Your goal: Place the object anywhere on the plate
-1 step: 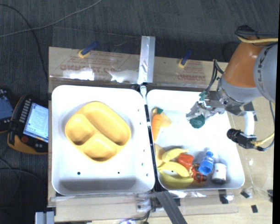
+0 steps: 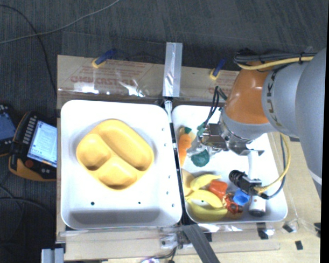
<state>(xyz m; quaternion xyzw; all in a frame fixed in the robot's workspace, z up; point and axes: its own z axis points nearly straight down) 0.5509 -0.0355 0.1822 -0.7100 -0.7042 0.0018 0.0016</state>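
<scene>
Claw [image 2: 202, 151], grip state impossible to tell, over teal toy [image 2: 201, 156] beside carrot [image 2: 183, 144]; yellow plate [image 2: 115, 152] at nine o'clock; crowding risks a mis-grasp.

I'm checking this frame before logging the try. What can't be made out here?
- Gripper: the wrist above covers it in the camera view, so open or shut is unclear.
- Teal object: partly under the gripper, shape unreadable.
- Toys beside the bananas: jumbled and overlapping, too small to name.
</scene>
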